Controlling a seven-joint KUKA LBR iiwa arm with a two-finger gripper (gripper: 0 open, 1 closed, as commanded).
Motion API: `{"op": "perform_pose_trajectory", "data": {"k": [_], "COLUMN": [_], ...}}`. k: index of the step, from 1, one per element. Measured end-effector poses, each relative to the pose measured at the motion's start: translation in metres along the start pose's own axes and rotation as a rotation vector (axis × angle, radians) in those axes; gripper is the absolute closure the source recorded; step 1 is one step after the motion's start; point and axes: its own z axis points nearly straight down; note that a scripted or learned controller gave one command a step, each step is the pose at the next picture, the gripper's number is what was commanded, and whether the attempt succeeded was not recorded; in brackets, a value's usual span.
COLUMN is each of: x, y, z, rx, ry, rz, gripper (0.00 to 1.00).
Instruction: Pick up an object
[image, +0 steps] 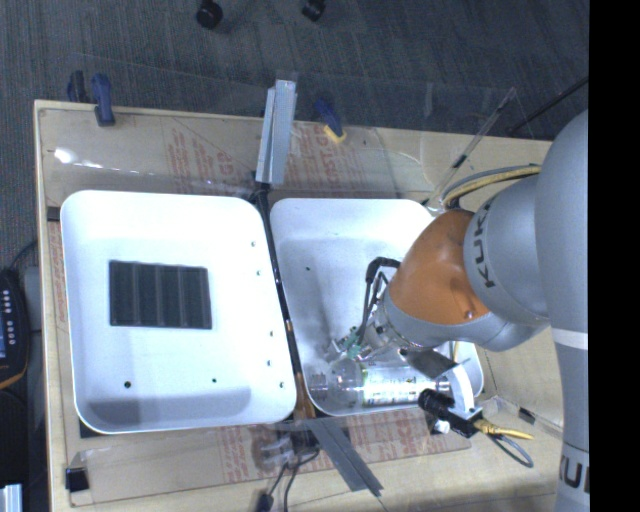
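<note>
1. Two white bins sat side by side on the bench: the left bin (160, 400) and the right bin (320, 240).
2. One dark ribbed grate (160, 295) lay flat in the left bin, roughly in its middle, with its long side running left to right.
3. One arm (500, 270), grey with an orange band, reached in from the right and covered much of the right bin.
4. The gripper (362, 345) was down low over the right bin's near half. Whether it was spread or clamped I could not tell; the wrist hid too much.
5. One clear bottle (375, 385) lay on its side at the near edge of the right bin, just below the gripper. Its long axis ran left to right; which end was the cap I could not make out.
6. The bench (200, 160) was pale board with red printed lettering, and two blue clamps (100, 98) gripped its far edge.
7. Beyond the bench the floor (420, 50) was dark grey carpet.
</note>
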Motion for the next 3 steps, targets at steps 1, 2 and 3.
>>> {"op": "perform_pose_trajectory", "data": {"k": [1,2,3], "x": [-0.024,0.01,0.01], "y": [-0.006,0.06,0.06], "z": [-0.001,-0.088,-0.088], "rx": [-0.005,0.0,0.001], "ry": [-0.005,-0.001,0.0], "rz": [0.166,0.441,0.441], "gripper": [1.0,1.0,0.0]}}
